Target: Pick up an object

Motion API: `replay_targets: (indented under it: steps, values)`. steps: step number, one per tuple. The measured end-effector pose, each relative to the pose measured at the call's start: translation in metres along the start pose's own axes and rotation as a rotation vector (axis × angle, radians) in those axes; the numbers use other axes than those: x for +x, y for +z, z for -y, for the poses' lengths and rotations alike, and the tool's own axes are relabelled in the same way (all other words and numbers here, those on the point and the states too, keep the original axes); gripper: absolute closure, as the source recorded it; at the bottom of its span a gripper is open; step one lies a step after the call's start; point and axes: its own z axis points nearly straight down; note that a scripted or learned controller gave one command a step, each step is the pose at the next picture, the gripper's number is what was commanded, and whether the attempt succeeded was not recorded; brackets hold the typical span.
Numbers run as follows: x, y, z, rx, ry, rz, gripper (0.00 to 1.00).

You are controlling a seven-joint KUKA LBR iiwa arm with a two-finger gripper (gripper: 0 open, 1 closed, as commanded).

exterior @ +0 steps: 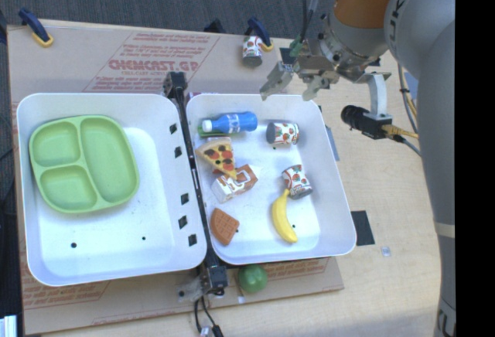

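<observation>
A: While the hand [296,86] hangs over the far rim of the right bin [340,196], how do its fingers stand?

B: Spread apart, nothing between them.

A: Contents of that bin?

B: Blue bottle [229,124] at the far end, patterned can [283,133] beside it; pizza slice [218,156], small carton [235,182], second can [297,180], banana [283,219], waffle [224,226] nearer.

A: Left bin [93,250]?

B: Green divided plate [82,164]. A green ball [252,278] sits on the counter [387,281] just outside.

The grey arm [421,26] is reaching in from the right, its orange band uppermost, and its pincer [294,86] is hanging with both fingers spread apart, gripping nothing.
</observation>
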Motion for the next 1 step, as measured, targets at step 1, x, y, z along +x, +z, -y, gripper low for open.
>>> replay_targets:
  steps: [1]
  values:
    - [0.0132,0.1839,-0.0193,0.001,-0.002,-0.001,0.00]
